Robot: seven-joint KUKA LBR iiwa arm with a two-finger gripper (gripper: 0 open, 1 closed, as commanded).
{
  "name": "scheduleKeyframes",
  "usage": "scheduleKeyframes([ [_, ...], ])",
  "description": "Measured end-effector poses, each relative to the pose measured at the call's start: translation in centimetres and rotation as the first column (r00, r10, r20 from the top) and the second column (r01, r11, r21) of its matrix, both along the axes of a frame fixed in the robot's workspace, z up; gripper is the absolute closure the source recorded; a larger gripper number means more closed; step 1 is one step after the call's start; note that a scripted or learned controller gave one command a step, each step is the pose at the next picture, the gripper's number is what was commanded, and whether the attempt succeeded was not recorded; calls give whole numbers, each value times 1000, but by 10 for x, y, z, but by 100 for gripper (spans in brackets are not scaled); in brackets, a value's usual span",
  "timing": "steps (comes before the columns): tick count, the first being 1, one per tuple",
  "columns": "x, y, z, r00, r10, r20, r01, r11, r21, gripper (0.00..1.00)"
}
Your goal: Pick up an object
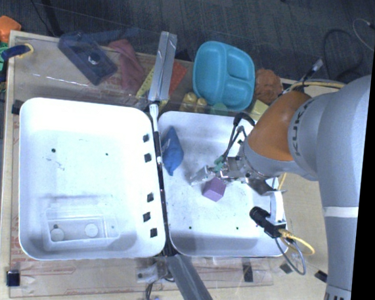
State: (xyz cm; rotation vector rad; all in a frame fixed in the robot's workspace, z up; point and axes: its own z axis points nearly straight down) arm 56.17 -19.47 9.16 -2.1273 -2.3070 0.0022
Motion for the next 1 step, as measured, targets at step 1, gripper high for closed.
scheduleKeyframes([
  [1,0,-1,10,1000,3,0,-3,1000,-1,100],
])
